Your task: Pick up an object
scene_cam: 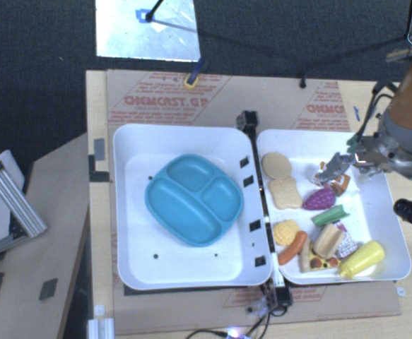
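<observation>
A blue divided plate (194, 199) is seen in the left bin (131, 260). Toy foods, among them a purple grape bunch (319, 199) and a yellow bottle (362, 258), are spread across the right bin (398, 249). The gripper (331, 169) is held low just above the grapes; its closure cannot be told.

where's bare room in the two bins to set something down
Left bin: open floor all around the blue plate, widest along the near edge. Right bin: small bare strip at the far left corner behind the round cookie; the rest is crowded with toy food, under the claw.
</observation>
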### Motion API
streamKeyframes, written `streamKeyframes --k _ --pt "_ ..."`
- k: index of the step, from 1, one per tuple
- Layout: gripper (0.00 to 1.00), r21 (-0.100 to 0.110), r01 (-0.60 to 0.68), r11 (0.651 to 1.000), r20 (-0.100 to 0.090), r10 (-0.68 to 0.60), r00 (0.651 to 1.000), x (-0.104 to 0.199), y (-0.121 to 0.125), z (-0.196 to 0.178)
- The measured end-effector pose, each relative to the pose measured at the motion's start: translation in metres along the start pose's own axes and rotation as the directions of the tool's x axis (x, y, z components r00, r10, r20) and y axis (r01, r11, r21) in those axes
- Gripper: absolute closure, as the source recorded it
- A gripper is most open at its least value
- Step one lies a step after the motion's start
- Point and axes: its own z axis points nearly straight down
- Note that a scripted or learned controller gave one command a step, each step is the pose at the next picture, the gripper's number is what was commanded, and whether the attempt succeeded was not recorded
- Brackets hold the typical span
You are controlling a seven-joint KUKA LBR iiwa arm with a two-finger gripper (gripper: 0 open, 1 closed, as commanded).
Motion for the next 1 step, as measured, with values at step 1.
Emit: streamKeyframes --k 1 --pt "0.0 -0.012 0.002 1.0 0.002 -0.002 1.0 0.0 0.0022 -0.0058"
